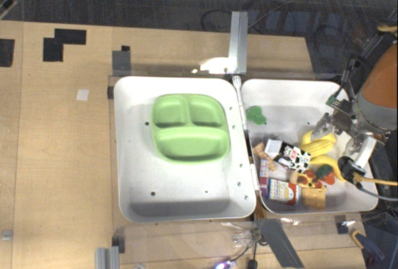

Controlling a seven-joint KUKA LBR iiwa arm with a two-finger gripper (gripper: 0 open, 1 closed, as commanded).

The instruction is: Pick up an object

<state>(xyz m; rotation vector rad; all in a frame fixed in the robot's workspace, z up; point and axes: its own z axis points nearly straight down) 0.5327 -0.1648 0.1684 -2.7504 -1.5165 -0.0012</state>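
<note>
The right bin (292,92) holds a pile of small items along its near side. Among them are a yellow banana bunch (319,144), a black-and-white spotted piece (298,159), a red-and-white carton (282,190), an orange block (315,198) and a red-and-green piece (325,174). A small green leafy item (255,115) lies apart near the bin's left wall. My gripper (346,128) hangs over the bin's right edge, just right of the bananas, under the orange wrist band. I see nothing held in it.
The left bin (134,156) holds a green divided plate (189,126) at its middle. A metal post (239,38) rises behind the wall between the bins. A yellow cable (376,182) runs past the right bin's near right corner.
</note>
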